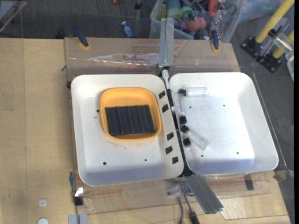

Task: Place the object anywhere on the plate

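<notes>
Black ridged object (130, 121) on orange plate (130, 97)

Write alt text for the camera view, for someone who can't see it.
A dark grey ribbed rectangular block lies on a square orange plate in the left shallow white bin. The right shallow white bin beside it holds small clear plastic pieces near the central divider, on a wooden bench.

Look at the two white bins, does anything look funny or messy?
Nothing looks spilled or broken. The dark ribbed block lies flat on the orange plate in the left bin, nearly squared with the plate. The right bin has small clear pieces with black ends along its left wall.
</notes>
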Controlling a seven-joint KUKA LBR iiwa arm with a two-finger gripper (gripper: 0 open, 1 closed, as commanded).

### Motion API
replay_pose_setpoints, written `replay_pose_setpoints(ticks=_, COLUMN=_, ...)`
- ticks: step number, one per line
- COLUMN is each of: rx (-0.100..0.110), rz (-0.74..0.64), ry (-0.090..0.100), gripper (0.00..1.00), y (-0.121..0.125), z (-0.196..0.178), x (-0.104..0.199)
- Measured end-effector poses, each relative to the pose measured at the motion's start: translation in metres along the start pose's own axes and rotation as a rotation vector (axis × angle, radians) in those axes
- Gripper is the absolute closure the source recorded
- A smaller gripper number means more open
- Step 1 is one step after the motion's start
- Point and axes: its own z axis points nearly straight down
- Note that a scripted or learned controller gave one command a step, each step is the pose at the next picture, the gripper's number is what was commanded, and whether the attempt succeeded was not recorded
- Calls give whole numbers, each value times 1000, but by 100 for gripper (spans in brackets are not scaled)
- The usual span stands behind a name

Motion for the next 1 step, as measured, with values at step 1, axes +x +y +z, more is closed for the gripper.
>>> replay_pose_setpoints(ticks=1, rx=2, rz=-343, ry=3, gripper=100, y=-2, z=0, x=-1)
